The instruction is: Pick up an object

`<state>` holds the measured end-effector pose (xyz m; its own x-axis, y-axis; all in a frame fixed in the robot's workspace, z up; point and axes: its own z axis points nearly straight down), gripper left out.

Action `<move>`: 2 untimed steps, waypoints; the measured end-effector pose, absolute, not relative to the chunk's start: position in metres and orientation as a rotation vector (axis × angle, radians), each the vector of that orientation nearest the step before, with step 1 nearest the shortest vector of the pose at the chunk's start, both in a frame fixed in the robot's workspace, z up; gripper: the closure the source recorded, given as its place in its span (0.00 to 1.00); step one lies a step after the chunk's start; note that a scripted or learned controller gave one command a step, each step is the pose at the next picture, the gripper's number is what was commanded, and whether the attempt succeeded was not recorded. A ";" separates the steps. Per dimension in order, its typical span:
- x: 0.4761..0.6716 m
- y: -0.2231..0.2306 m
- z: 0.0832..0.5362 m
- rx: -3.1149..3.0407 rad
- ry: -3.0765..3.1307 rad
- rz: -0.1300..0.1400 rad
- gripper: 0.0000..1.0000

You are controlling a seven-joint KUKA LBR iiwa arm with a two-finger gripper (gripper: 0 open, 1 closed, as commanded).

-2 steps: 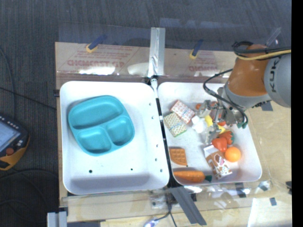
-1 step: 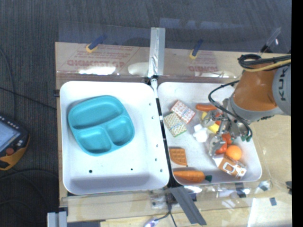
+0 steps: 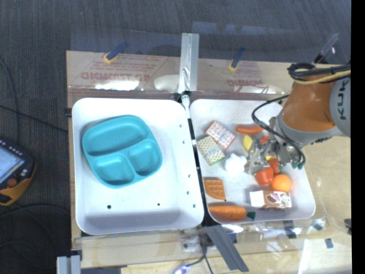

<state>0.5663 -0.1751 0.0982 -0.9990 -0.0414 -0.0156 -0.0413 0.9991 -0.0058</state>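
White letters "KU" on the grey arm [image 3: 341, 104] at the right edge of the frame, cut off there, faint reddish mirrored print on the cardboard sheet [image 3: 114, 73] above the bins, too blurred to read

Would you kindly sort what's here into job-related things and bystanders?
Job: gripper; small red tomato-like toy; round orange ball; white puffy lump; long orange carrot toy.
Bystanders: teal three-compartment plastic tray; black handheld pendant.
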 end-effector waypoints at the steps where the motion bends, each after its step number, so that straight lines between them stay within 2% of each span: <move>1: 0.566 -0.175 0.098 -0.065 3.126 -0.008 0.00; 2: 0.582 -0.159 0.089 -0.027 3.133 -0.007 0.00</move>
<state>0.5825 -0.1592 0.0892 -0.9998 -0.0170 -0.0083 -0.0170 0.9998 -0.0043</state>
